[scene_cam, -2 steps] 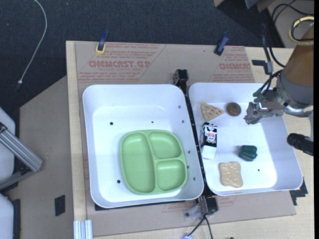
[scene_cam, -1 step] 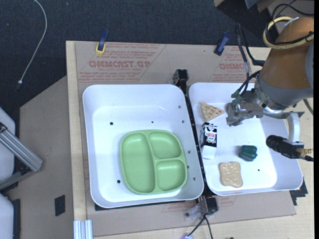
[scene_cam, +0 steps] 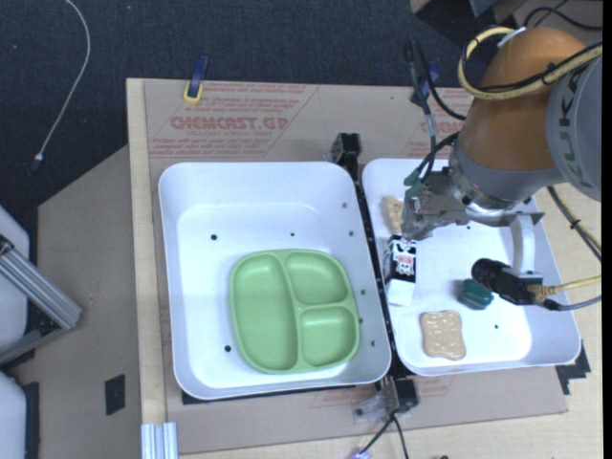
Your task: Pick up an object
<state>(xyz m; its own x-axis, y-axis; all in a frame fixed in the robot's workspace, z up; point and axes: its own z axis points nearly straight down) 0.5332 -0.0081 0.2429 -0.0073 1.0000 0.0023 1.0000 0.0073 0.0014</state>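
Grey and orange arm (scene_cam: 521, 94) at upper right of the frame, reaching over the right bin (scene_cam: 550, 347). Left bin (scene_cam: 191, 208) at centre, holding a green divided plate (scene_cam: 292, 309). Gripper (scene_cam: 421, 220) low near the right bin's left wall; impossible to tell how far open or whether gripping anything. At the bin's lower edge, a tan biscuit (scene_cam: 443, 335); just below the gripper, a black-and-white box (scene_cam: 404, 258); right of that, a teal lump (scene_cam: 475, 295)

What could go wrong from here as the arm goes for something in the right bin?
The claw sits close to the left wall of the right bin, near the small black-and-white box. Coming down, it might clip that wall or shove the box instead of gripping it. The beige piece lies right beside the claw and could get knocked aside or grabbed by mistake.
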